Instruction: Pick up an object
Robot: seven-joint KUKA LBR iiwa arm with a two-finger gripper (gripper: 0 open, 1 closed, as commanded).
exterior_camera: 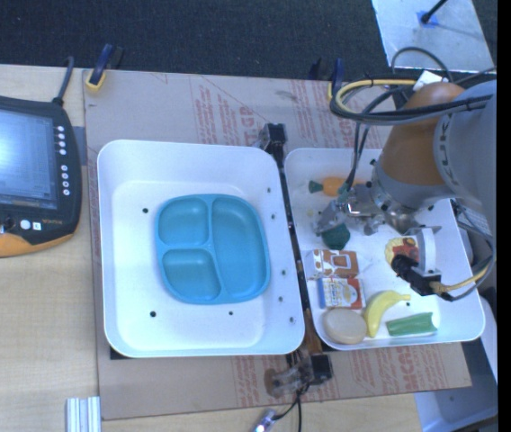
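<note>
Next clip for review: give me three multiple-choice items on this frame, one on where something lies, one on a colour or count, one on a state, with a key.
1. Where does the blue divided plate lie?
A. In the left bin
B. In the right bin
C. On the bare bench

2. What colour is the block beside the banana?
A. Red
B. Green
C. Black

3. How does the plate sit?
A. Face down
B. Standing on its rim
C. Flat, compartments facing up

Key:
1 A, the plate rests in the middle of the left bin.
2 B, the block at the right bin's near edge is green, just right of the yellow banana.
3 C, all three compartments show from above.
</note>
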